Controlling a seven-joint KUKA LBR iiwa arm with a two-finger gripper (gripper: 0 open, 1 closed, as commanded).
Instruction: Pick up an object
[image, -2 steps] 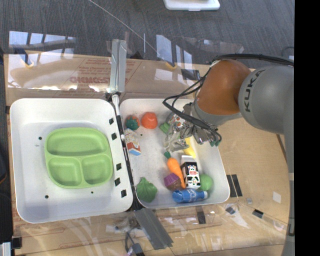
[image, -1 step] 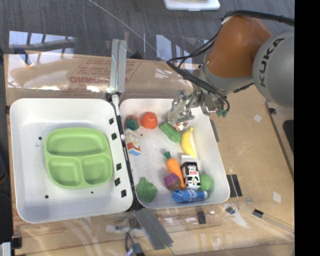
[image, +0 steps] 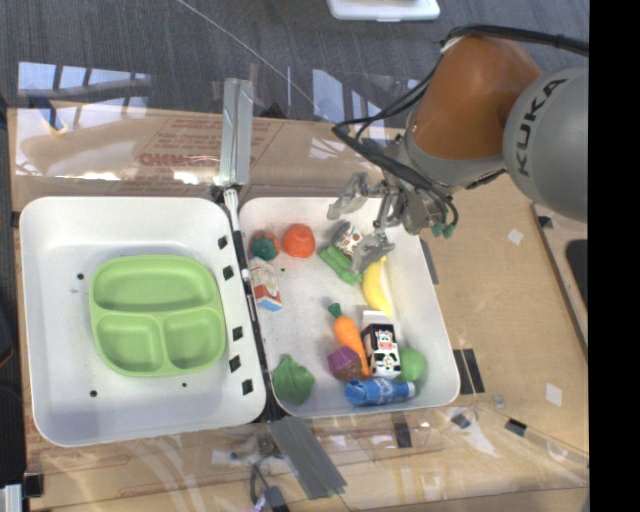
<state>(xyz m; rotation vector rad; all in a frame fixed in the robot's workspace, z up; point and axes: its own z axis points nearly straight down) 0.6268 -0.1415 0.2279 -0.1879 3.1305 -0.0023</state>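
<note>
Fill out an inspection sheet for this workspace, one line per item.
Surface: brown bench bearing two white bins side by side.
Job's things: right bin holds banana, carrot, orange ball, blue bottle, cow carton, green leaf and other small toys.
Clutter: green tray in left bin.
Grippers: gripper above the right bin's far end, near the banana; nothing seen held.
Cables: black cables run along the wrist.
Surroundings: dark floor beyond the bench.
</note>
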